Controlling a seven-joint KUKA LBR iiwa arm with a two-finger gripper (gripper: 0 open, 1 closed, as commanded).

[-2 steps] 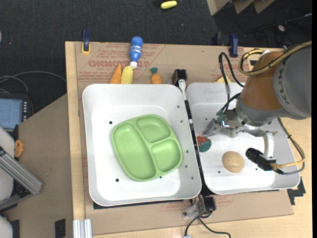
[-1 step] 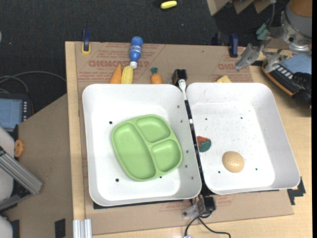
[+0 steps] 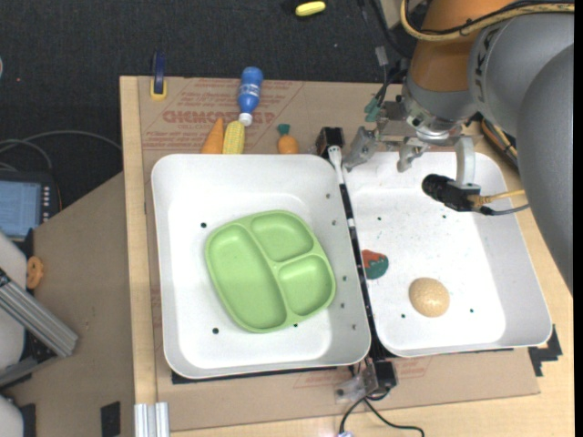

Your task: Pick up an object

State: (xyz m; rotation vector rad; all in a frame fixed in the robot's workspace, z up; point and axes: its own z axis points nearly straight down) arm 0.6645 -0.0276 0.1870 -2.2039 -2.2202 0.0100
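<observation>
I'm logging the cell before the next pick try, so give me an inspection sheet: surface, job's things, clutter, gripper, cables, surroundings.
Surface: left bin and right bin, side by side on cardboard.
Job's things: tan ball and red-teal piece in the right bin; green plate in the left bin.
Clutter: bottle, corn, big carrot and small carrot on the cardboard behind the bins.
Gripper: gripper over the right bin's far left corner, away from the ball.
Cables: grey loop on the floor at left; black lead at the near edge.
Surroundings: dark floor, yellow thing, blue screen.
</observation>
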